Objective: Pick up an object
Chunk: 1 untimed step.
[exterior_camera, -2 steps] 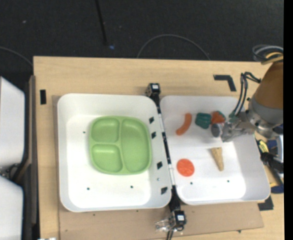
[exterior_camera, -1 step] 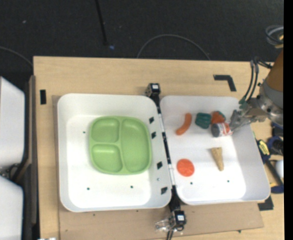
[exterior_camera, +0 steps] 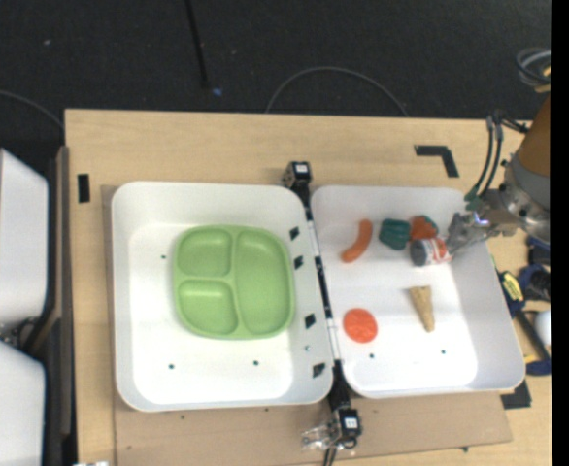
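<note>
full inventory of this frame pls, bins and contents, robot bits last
bench: 1, light wood, under both bins
left bin: 1, white, holds the plate
right bin: 1, white, holds the small items
divided plate: 1, light green, middle of left bin
sausage-shaped piece: 1, orange, upper left of right bin
teal object: 1, upper middle of right bin
orange-red object: 1, beside the teal one
grey-and-red piece: 1, just below those
cone: 1, tan, centre right
round disc: 1, red-orange, lower left of right bin
arm: 1, grey, right edge
claw: 1, grey, over upper right of right bin
</note>
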Each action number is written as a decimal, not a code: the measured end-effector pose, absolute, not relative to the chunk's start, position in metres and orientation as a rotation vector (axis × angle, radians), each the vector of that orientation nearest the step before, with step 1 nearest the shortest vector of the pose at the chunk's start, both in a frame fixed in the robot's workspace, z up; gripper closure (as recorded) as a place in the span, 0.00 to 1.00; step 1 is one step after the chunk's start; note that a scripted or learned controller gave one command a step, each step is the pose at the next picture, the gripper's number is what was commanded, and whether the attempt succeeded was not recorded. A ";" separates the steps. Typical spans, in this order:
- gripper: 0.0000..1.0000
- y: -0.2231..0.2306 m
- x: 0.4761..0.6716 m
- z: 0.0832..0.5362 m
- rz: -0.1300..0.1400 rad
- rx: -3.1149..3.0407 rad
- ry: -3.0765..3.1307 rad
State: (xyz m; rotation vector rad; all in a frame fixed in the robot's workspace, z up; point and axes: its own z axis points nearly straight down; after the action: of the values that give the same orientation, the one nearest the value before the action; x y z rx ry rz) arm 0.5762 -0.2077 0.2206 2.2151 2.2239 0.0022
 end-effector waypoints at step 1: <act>1.00 -0.156 0.569 0.233 0.004 2.213 2.228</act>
State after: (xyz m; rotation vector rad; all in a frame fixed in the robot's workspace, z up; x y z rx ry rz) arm 0.5691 -0.1556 0.2331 2.2126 2.2283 0.0043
